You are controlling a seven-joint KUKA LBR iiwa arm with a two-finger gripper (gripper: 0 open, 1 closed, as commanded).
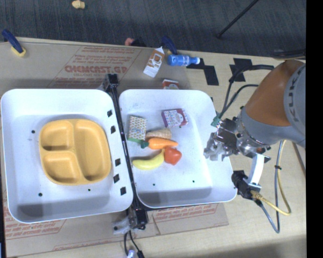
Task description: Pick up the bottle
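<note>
The bench (215, 235) is covered with printed cardboard and carries two white bins side by side, the left bin (11, 144) and the right bin (199, 104). Behind the right bin, on the cardboard, lie a blue bottle (180, 61) and a small carton (154, 62).

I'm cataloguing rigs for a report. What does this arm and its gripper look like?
The arm is grey with a broad orange band above the wrist. The gripper is a compact grey and silver metal assembly. Black cables loop along the arm, a white bracket hangs below the wrist, and a thin yellow cable trails from it.
</note>
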